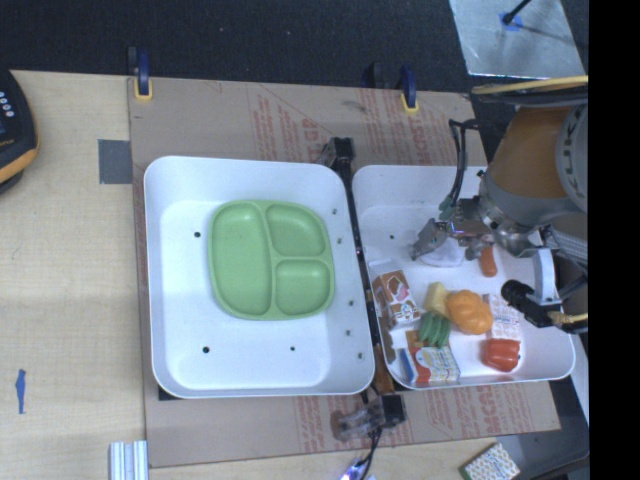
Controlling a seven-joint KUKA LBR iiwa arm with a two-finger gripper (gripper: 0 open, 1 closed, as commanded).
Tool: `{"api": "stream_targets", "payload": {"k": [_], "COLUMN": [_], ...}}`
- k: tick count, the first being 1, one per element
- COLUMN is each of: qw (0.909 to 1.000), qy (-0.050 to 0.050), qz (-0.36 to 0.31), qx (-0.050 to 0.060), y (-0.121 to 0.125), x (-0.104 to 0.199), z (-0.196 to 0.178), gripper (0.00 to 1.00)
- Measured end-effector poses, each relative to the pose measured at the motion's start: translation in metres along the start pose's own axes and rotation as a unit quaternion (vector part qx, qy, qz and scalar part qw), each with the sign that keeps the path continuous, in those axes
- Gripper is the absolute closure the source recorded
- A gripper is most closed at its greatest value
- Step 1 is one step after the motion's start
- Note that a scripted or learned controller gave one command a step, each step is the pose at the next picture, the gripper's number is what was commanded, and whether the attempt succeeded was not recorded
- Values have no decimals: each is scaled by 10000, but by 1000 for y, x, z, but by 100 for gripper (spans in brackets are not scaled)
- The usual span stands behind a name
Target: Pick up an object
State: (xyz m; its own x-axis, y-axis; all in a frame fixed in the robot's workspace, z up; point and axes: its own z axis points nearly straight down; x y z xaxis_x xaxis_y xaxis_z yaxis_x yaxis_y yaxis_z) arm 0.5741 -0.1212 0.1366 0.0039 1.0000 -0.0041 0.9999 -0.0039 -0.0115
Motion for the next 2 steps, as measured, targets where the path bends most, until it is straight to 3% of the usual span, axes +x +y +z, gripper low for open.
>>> {"api": "stream_targets", "payload": {"k": [1, 2], "qw": [10000, 9999], "qy": [22, 113], "qz": [-16, -96], "qx": [-1, 67], "y": [-60, 59], "x": [-42, -82], "z": [42, 48], "gripper": [0, 0]}}
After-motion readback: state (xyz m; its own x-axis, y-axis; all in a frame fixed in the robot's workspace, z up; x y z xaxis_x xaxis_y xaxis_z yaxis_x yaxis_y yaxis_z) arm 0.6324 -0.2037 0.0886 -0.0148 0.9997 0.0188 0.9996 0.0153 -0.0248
